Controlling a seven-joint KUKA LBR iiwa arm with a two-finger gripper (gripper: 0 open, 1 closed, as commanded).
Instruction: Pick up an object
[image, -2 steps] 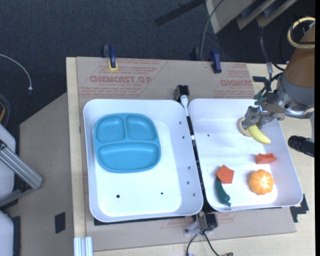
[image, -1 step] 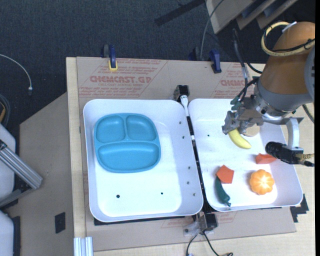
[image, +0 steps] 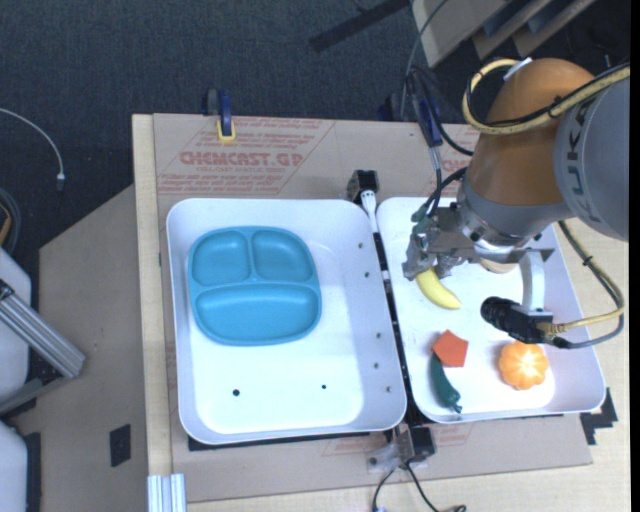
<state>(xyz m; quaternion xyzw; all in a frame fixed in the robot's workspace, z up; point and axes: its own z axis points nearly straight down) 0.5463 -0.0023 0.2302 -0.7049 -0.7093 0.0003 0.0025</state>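
- We see the tabletop (image: 150, 300), a tan board with red lettering near its far edge, carrying two shallow white bins side by side.
- The left bin (image: 340, 380) is the larger white shape toward the view's left, and it holds one thing, set in its far left part.
- The right bin (image: 580, 390) sits just beside it, the two rims meeting along a dark seam with small fasteners.
- The arm (image: 530, 130) comes in from the right, its orange band bulging above the grey wrist, and it hangs over the far half of the right bin.
- The blue plate (image: 255, 285) lies flat in the left bin; it is a divided tray with two small compartments at the far side and one long one nearer us.
- The gripper (image: 432, 262) points down at the far end of the banana; we cannot tell whether it is spread or closed, as the wrist hides much of it.
- The orange (image: 523, 365) rests in the near right part of the right bin, just beside a black fitting on the arm.
- The banana (image: 440, 291) lies tilted in the middle of the right bin, its far tip right under the gripper.
- The red block (image: 451, 349) sits nearer us than the banana, apart from it.
- The green pepper (image: 445, 385) lies touching the block's near corner, close to the bin's near rim.
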